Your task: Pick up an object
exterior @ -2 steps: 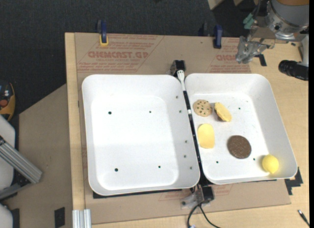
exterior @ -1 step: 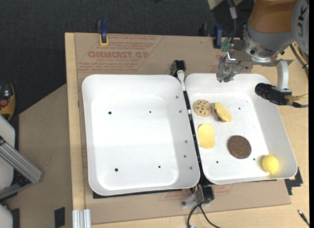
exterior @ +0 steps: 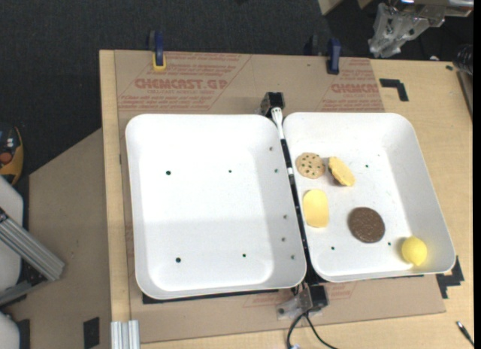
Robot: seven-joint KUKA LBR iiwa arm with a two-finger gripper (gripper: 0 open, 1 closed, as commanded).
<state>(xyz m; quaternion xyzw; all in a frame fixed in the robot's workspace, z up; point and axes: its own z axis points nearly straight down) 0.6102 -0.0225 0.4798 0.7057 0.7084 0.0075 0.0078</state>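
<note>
Five food pieces [exterior: 367,224] lie well below the gripper [exterior: 394,28].

You have two bins side by side: the left bin [exterior: 210,204] and the right bin [exterior: 391,133]. In the right bin, the cookie [exterior: 308,165] touches the wedge [exterior: 341,171]; below them lie the oval piece [exterior: 316,208], the disc [exterior: 367,225] and, lower right, the ball [exterior: 413,250]

A robotics lab: two white bins [exterior: 214,280] sit on a brown board [exterior: 225,77] fastened by blue clamps [exterior: 157,48] at the board's far edge, cabling [exterior: 301,325] trailing from its near edge.
</note>
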